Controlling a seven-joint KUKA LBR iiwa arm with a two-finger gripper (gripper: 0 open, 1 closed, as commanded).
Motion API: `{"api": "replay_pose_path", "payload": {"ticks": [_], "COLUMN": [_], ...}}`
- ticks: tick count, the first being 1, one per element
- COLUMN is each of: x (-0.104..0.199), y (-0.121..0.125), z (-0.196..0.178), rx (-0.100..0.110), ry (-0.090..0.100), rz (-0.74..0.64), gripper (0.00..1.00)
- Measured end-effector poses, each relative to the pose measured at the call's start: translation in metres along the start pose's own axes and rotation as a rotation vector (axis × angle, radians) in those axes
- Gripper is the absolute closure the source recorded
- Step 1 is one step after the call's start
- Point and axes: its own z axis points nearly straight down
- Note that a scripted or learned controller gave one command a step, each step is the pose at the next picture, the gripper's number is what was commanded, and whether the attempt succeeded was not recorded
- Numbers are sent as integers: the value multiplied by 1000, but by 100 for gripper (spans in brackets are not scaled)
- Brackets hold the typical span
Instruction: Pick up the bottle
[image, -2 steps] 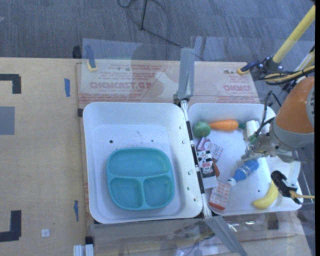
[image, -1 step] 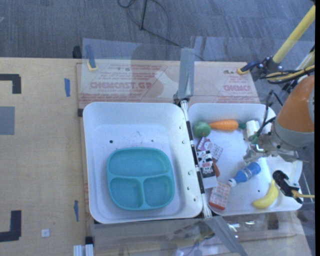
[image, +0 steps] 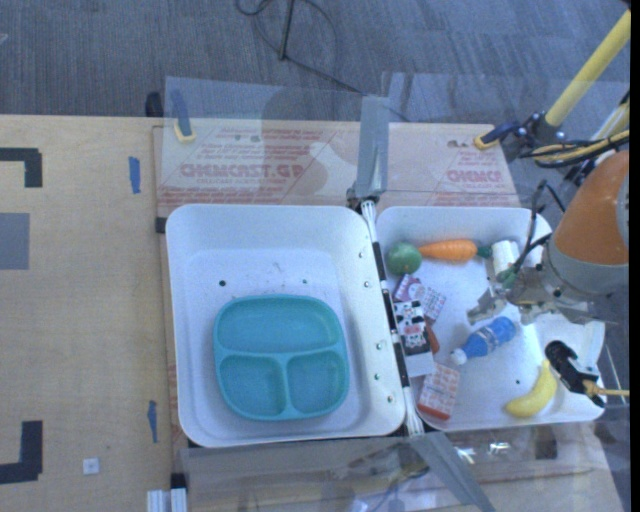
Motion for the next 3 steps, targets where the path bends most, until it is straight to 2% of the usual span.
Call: {"api": "replay_pose_path", "payload": {"ticks": [1, 2, 3], "x": [20, 17, 56], "y": [-28, -30, -2], "z": [13, 6, -143], "rx": [-15, -9, 3], "ry": [-1, -1, 3], "rz": [47, 51, 157], "gripper": [0, 100, 100]}}
